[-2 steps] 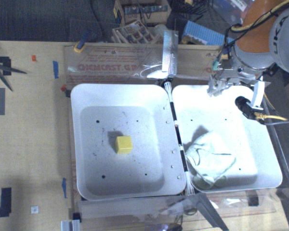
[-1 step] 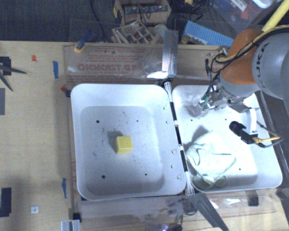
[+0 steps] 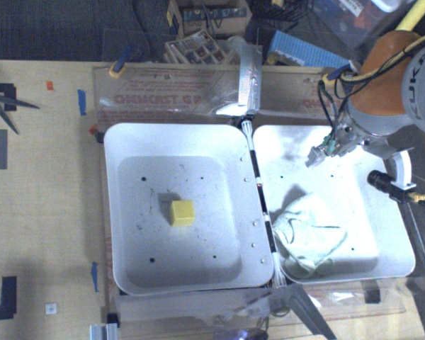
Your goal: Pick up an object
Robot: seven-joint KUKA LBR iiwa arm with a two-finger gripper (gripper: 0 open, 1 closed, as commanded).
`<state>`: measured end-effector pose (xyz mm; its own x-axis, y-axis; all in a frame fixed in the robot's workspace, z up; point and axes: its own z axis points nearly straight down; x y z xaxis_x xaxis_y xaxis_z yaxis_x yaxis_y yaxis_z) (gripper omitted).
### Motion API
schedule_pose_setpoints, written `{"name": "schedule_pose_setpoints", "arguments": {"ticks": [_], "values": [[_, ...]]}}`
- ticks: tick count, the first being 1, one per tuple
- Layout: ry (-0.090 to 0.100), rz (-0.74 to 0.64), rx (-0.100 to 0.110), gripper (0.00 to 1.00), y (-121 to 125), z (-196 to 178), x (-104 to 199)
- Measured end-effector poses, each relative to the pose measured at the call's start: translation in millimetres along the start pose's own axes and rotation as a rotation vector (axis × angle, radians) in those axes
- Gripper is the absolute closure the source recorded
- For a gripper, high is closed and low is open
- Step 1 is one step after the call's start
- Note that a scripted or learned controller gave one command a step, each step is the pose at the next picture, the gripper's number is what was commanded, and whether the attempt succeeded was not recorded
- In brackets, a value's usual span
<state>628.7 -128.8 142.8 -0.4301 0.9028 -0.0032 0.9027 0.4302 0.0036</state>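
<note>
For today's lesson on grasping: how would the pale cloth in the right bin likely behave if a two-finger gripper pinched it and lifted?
The cloth lies crumpled with soft folds, so it is probably floppy and would drape and hang rather than keep its shape. It looks thin, so likely light. A pinch on one fold may lift just part of it at first.

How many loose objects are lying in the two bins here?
2: a yellow block in the left bin, a crumpled white cloth in the right bin. The cloth may hide something.

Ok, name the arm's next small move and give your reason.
Probably swing the gripper leftward and toward the near edge, stopping above the crumpled cloth. The gripper hangs over the back of the right bin with nothing under it, and the cloth is the closest object; the yellow block lies in the left bin.
</note>
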Motion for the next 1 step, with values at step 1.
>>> {"name": "schedule_pose_setpoints", "arguments": {"ticks": [1], "values": [[0.0, 0.175, 0.001, 1.0, 44.6, 0.5, 7.3]]}}
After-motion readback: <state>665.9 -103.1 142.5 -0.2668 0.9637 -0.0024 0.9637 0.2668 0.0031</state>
